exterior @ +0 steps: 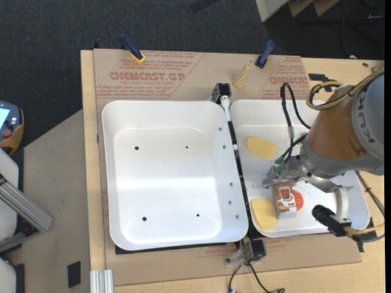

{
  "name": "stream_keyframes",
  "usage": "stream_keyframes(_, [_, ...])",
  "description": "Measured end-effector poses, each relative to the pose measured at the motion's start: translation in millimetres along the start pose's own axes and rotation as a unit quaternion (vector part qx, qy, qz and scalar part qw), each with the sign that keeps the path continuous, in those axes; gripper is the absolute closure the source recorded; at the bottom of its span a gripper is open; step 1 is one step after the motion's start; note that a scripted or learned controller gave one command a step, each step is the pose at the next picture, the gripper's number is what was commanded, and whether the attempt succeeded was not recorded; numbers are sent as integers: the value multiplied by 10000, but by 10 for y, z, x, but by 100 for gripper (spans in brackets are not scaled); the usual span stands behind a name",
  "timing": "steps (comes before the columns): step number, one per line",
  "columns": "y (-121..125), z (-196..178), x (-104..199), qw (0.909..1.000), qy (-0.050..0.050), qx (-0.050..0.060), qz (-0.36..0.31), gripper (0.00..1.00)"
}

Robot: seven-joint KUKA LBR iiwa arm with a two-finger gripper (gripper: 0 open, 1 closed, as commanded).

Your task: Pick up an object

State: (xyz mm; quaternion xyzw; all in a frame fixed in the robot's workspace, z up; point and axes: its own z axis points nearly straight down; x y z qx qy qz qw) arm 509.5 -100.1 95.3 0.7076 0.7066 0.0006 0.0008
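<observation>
Arm is seen closest to the lens, reaching in from the right and bent down over the right bin. An orange band is visible above the wrist.

Surface is covered by brown cardboard with red print. Both bins are carried on it, side by side and touching along their inner rims.

Left bin: white, shallow, four small dark dots noted in the floor.

Right bin: white, partly covered by the arm. All loose items are found here.

Gripper is placed low over the middle of the right bin, pointing down. How far it is open cannot be told from this angle, and no item can be confirmed as gripped.

Box, orange and white, is located directly below the gripper in frame, toward the near wall. Contact between the two cannot be judged.

Upper disc, yellow and flat, is seen left of the arm and apart from the box.

Lower disc, also yellow, is seen just left of the box, close to the near-left corner.

Red piece is pressed against the box's right side.

Two blue clamps are fixed on the far edge of the surface.

Black clip is set at the far end of the joint between the bins.
</observation>
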Motion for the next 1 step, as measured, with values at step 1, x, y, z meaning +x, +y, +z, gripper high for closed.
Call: stream_keyframes(1, [404, -952, 623, 10000, 4, -52, -49, 100])
